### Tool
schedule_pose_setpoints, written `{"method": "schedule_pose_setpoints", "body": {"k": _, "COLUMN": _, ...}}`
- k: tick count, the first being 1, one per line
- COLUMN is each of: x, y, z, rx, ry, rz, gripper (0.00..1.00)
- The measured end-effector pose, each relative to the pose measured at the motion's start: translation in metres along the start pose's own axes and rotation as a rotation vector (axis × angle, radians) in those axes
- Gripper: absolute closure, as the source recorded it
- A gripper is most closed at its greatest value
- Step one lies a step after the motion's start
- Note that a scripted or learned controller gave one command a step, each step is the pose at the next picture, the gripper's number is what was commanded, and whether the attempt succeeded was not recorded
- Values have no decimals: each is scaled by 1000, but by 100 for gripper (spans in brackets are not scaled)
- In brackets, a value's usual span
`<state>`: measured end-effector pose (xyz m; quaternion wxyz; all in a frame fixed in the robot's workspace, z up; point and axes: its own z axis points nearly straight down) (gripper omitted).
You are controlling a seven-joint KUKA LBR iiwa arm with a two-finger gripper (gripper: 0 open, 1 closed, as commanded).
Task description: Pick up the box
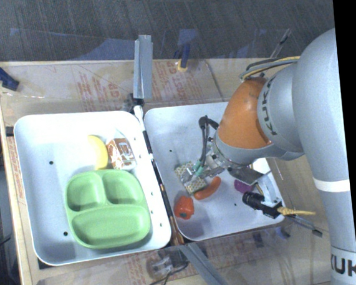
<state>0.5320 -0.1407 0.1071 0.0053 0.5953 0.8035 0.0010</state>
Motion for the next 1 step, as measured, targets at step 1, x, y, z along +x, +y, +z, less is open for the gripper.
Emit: {"method": "schedule_pose_setpoints", "body": {"k": 1, "x": 0, "y": 0, "z": 0, "rx": 0, "ry": 0, "rz": 0, "gripper": 0}}
